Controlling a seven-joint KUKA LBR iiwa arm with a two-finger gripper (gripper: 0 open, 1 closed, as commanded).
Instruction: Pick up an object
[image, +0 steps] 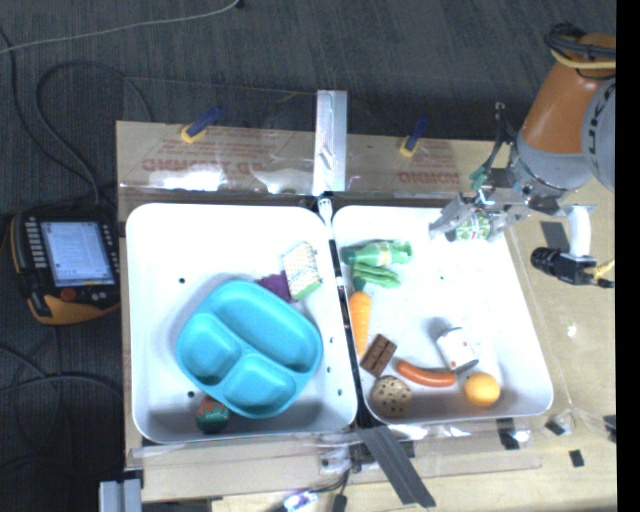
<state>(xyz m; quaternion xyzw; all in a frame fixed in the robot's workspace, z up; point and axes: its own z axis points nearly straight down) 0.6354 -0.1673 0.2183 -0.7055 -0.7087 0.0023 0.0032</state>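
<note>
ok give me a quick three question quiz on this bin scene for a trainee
1. True or false: the blue divided tray lies in the left bin.
2. Which lies nearest the orange fruit? A) carrot B) hot dog C) green bottle
3. Fill in: the gripper hangs over the right bin's ____ corner, upper-right or lower-left in the view.

Key: 1 true; 2 B; 3 upper-right.

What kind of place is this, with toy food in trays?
Probably a robotics lab's test bench: a robot arm reaches over two white bins of toy food, a handheld control pendant lies alongside, and cables trail across the carpet.
</note>
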